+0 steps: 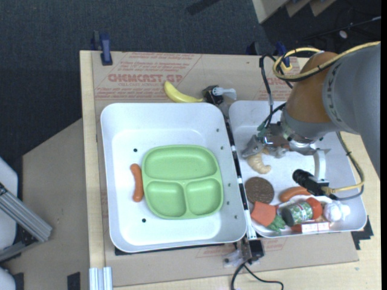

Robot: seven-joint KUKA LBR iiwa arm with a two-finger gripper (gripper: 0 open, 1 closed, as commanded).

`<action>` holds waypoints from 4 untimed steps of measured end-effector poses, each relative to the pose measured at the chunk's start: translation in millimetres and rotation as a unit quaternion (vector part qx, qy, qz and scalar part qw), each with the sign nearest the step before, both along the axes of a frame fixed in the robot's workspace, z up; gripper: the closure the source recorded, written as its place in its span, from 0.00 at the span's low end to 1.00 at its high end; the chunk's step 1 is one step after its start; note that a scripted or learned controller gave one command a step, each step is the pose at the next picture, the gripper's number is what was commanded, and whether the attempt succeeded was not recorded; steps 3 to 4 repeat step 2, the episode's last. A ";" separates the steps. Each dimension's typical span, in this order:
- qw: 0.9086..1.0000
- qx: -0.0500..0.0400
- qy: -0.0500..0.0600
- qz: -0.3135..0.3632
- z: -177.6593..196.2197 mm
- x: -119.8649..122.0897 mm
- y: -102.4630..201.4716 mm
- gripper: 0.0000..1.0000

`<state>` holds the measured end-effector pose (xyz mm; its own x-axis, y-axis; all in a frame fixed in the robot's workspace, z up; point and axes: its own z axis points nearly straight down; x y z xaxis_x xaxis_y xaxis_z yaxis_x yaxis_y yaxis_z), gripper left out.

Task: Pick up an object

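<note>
My gripper [261, 148] is low in the right bin [245, 116], near its left wall, right above a pale croissant-shaped piece [259, 161]. A brown round cookie [259, 190] lies just below that. Further down the bin lie an orange-red wedge [263, 212], a red sausage [294, 193], a green and red can [300, 212] and a white item [336, 211]. The grey arm with its orange band [311, 92] covers the bin's upper right part.
The left bin [118, 162] holds a green three-compartment tray [181, 180] and an orange hot dog [137, 182] to its left. A yellow banana [180, 94] and a small black and white object [216, 93] lie on the bench behind the bins.
</note>
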<state>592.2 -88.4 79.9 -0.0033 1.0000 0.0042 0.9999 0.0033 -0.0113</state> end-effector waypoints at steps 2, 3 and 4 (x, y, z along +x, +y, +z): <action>1.000 -0.001 -0.012 0.003 163.9 -13.9 71.9 1.00; 1.000 -0.001 -0.012 0.003 163.9 -13.9 71.9 1.00; 1.000 -0.001 -0.012 0.003 163.9 -13.9 71.9 1.00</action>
